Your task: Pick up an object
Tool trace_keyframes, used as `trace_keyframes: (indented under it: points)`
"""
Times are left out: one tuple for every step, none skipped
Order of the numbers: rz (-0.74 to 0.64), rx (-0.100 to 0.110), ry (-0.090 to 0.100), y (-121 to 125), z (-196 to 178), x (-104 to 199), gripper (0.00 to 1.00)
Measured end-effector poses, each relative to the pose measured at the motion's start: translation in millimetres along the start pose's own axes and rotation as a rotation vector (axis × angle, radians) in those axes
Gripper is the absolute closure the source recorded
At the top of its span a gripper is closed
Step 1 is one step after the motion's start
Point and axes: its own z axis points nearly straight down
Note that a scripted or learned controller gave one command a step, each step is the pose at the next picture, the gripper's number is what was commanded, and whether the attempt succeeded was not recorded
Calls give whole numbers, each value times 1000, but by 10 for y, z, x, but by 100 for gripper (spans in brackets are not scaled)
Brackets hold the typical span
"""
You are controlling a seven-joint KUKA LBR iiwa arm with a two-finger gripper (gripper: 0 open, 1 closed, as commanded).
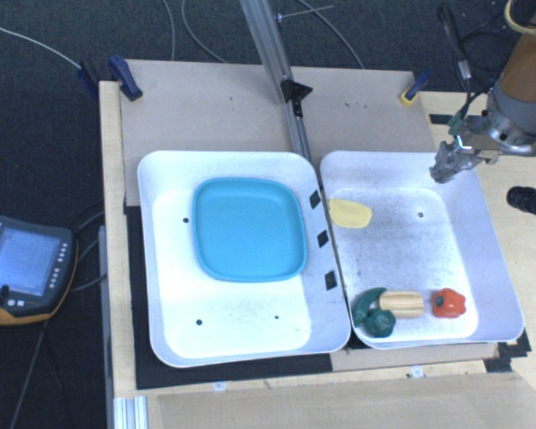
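Observation:
In the right bin a pale yellow piece lies near the left wall. Along the bin's front edge sit a dark green piece, a tan cylinder and a red tomato-like piece, close together. My gripper hangs over the bin's far right corner, well away from all of them. Nothing shows between its fingers.
The left bin holds a blue square plate. A metal pole slants over the bench between the bins. Blue clamps and a yellow clamp grip the board's far edge. A pendant lies at the left.

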Motion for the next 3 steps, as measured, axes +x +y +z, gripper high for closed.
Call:
trace_keyframes:
  points:
    - [0, 0, 0, 10, -530, -1, 100]
    - [-3, 5, 2, -34, -404, 556, 100]
    - [-4, 4, 2, -108, -431, 999, 100]
